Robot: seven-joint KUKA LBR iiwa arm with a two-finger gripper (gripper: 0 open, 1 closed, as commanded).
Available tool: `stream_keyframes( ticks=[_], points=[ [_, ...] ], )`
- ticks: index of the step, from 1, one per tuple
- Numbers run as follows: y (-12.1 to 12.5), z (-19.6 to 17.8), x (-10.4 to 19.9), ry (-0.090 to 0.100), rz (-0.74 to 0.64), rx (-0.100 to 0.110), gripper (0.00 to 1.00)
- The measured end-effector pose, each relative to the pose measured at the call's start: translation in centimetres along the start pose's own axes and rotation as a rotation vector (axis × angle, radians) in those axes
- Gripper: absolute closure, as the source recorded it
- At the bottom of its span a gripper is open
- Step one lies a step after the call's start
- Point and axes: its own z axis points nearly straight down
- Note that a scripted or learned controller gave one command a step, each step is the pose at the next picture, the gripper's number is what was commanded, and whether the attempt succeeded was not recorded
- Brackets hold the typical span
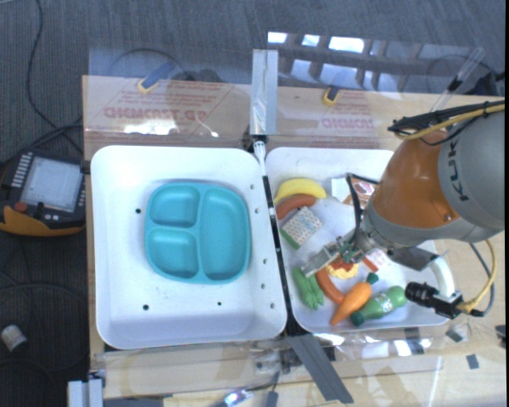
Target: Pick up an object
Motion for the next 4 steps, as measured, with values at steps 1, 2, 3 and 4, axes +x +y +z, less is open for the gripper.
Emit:
stream_keyframes(
  ticks=[1, 2, 3, 4],
  points=[
    [-3.1, -5.3, -0.2, 0.015, 0.038, 0.021, 0.0],
    [-2.6, 0.2, -0.2, -0.001, 0.032, 0.004, 0.0],
    [2.2, -7.8, 0.1, 0.016, -0.292, 0.018, 0.0],
    [-1.8, 0.5, 0.2, -0.005, -0.518, -0.008, 0.0]
  ],
)
